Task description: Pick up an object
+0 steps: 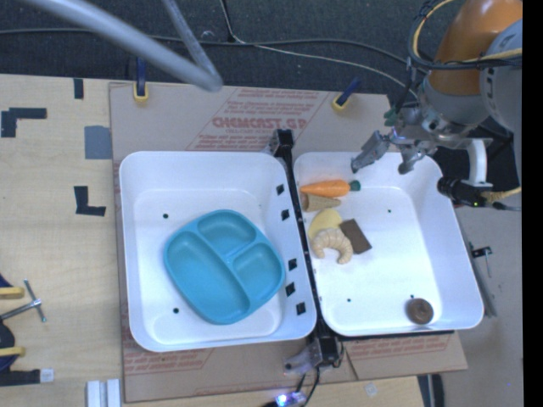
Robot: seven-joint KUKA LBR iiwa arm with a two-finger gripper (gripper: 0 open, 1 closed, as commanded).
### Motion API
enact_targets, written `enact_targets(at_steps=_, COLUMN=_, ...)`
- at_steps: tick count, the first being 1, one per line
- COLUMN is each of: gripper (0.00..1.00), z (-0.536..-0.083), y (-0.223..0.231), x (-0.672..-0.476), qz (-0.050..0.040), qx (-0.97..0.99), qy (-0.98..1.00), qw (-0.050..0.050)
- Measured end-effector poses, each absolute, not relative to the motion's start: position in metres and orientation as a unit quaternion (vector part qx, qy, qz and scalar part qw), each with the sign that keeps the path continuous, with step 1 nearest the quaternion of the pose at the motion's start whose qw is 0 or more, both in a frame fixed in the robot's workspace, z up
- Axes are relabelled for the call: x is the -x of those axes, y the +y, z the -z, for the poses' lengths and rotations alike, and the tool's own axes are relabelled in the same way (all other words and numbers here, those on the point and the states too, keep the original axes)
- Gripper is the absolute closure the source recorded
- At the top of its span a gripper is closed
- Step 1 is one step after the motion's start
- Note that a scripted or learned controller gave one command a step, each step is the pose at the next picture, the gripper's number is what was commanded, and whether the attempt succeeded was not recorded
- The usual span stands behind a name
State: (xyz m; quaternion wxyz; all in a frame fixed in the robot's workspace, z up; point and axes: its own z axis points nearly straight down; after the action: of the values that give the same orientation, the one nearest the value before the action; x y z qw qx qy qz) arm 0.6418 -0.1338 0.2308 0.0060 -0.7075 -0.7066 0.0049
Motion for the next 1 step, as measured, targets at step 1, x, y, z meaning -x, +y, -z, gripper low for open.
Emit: enact_targets(at_steps=1, gripper=0.00, z=-0.2401, y=-0.1332, x=-0.6442, qz=-0.0006, qx=0.706, qy=-0.708, qw=0.001)
